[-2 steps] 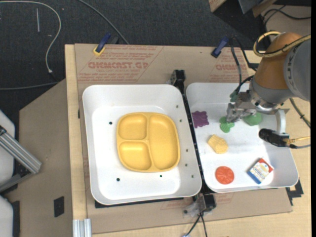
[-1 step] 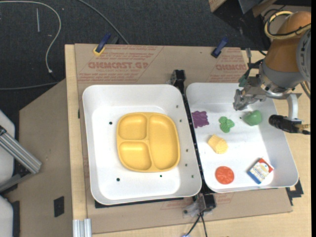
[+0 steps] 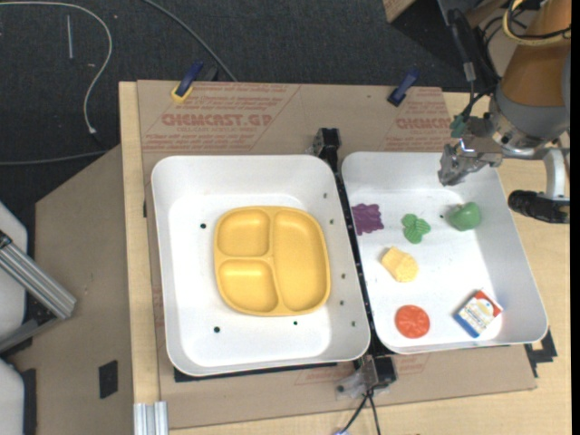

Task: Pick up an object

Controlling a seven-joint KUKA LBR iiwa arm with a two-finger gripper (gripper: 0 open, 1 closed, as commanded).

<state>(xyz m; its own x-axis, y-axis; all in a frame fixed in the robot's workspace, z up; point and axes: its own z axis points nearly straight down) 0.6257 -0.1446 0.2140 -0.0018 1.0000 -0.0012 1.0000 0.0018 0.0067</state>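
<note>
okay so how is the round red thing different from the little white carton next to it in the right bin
The flat round red disc is a plain circle of one colour; the small white carton is boxy with corners and carries blue and orange print. The disc lies flat and low, while the carton sits turned at an angle. The disc is nearer the bins' divide; the carton is closer to the outer right wall. Both rest near the front of the right white bin, apart from each other.

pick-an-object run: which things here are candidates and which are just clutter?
Candidates, all in the right bin:
purple piece
green broccoli-like piece
green rounded piece
yellow chunk
red round piece
small carton
gripper is above the bin's far edge

Clutter:
yellow divided plate in the left bin
blue clamps
white cable
</note>
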